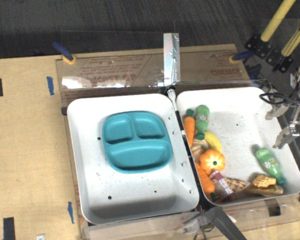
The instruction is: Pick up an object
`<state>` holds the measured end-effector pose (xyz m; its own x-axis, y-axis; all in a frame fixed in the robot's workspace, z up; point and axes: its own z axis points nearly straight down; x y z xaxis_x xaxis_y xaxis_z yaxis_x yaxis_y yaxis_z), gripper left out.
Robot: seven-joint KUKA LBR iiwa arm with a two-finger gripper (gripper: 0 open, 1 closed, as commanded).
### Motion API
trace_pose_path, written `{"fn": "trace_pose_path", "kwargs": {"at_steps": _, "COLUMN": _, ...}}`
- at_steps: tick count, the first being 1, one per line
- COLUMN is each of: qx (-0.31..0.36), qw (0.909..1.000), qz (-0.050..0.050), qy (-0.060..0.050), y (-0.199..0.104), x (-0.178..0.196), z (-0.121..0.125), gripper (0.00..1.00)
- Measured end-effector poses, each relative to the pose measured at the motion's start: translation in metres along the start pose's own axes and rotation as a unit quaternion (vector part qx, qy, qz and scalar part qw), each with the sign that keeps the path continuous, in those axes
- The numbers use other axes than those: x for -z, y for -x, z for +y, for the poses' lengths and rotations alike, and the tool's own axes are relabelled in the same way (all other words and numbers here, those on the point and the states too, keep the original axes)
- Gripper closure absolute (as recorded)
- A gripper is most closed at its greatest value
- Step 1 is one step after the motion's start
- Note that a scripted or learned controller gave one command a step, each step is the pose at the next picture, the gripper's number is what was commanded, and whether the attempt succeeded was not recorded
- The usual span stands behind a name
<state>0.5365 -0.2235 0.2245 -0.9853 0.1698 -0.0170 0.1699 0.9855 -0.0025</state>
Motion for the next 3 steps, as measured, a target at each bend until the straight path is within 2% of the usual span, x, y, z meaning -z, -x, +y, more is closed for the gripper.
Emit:
{"fn": "trace_pose_path", "kwargs": {"at_steps": 1, "qx": -0.018, "qw": 0.9998, "qz": -0.003, "qy": 0.001, "y": -0.052, "x": -0.119, "z": -0.007, "gripper": 0.00}}
{"fn": "trace_pose_path", "kwargs": {"at_steps": 2, "qx": 0.112, "qw": 0.9937, "qz": 0.003, "qy": 0.001, "y": -0.014, "x": -0.135, "z": -0.001, "gripper": 0.00}}
{"fn": "trace_pose_path", "kwargs": {"at_steps": 3, "qx": 0.111, "qw": 0.9938, "qz": -0.004, "qy": 0.000, "y": -0.011, "x": -0.122, "z": -0.001, "gripper": 1.00}}
